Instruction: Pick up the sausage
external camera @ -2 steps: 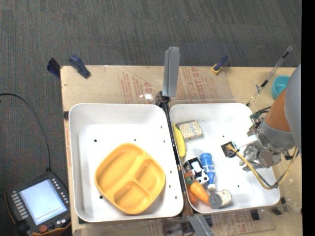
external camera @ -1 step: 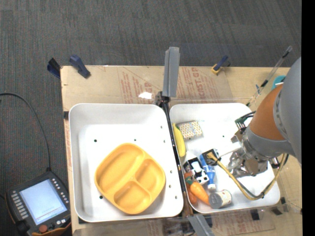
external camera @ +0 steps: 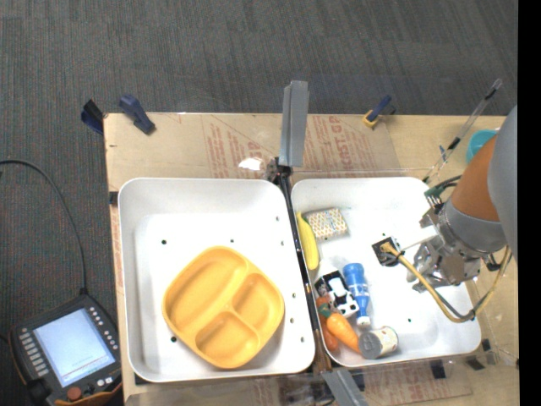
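Observation:
A small reddish-brown piece that may be the sausage [external camera: 324, 310] lies at the right bin's left wall, tucked between a black-and-white toy [external camera: 335, 290] and an orange carrot [external camera: 341, 331]; most of it is hidden. My gripper [external camera: 433, 271] hangs over the right side of the right bin [external camera: 397, 194], well to the right of that cluster and apart from every object.
In the right bin a yellow banana [external camera: 309, 242] lies along the left wall, with a pale waffle-patterned block [external camera: 328, 222] behind it, a blue bottle [external camera: 356, 289] in the middle and a grey can [external camera: 378, 342] at the front. The left bin [external camera: 144, 201] holds a yellow divided plate [external camera: 223, 306].

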`<state>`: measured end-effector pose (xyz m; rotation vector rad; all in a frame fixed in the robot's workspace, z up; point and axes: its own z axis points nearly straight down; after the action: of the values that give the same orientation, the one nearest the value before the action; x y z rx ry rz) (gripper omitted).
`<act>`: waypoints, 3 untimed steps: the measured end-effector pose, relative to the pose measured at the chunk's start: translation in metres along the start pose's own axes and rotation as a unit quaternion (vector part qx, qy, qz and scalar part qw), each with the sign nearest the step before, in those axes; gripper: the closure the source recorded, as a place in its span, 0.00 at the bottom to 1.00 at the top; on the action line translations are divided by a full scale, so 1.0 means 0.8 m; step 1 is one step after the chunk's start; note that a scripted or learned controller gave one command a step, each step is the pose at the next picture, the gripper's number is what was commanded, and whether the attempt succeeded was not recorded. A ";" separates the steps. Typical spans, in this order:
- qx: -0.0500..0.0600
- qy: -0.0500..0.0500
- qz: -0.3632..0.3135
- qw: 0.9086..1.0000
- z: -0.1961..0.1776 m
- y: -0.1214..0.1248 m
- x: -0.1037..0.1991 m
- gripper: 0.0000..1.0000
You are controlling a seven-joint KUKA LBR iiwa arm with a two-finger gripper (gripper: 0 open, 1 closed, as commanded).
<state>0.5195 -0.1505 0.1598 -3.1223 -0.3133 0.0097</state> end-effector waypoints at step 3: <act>0.000 0.000 -0.003 1.000 -0.032 -0.066 -0.043 1.00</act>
<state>0.4755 -0.1060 0.1857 -3.1213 -0.3215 0.0099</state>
